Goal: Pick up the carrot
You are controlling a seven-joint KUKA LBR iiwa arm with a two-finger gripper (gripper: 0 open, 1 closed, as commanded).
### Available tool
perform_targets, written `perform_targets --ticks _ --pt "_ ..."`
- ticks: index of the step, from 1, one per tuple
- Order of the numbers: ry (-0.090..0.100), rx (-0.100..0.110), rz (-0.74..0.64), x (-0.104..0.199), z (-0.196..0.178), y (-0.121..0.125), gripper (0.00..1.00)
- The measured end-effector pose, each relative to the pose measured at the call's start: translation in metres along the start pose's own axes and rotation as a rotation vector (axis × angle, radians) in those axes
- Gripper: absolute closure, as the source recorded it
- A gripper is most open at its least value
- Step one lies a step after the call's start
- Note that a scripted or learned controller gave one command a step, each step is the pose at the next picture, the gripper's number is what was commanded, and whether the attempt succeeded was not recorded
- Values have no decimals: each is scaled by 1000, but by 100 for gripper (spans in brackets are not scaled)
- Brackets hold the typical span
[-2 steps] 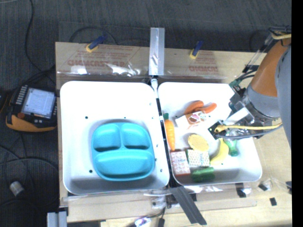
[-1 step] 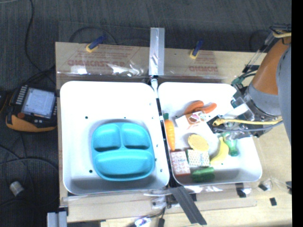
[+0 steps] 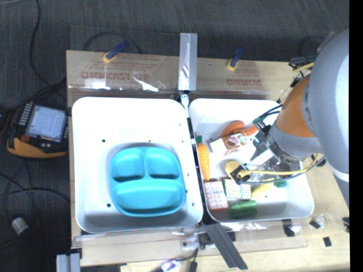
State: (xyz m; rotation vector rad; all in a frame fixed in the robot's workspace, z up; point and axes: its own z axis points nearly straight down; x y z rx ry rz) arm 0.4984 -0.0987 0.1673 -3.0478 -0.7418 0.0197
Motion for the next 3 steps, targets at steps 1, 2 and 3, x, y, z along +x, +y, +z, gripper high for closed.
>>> perform_targets --ticks 1,2,3 --pt "0 -2 -100 6 -13 -33 100" --pt "-1 -5 273 64 -13 -34 100" --pt "2 -7 269 70 -151 -90 100"
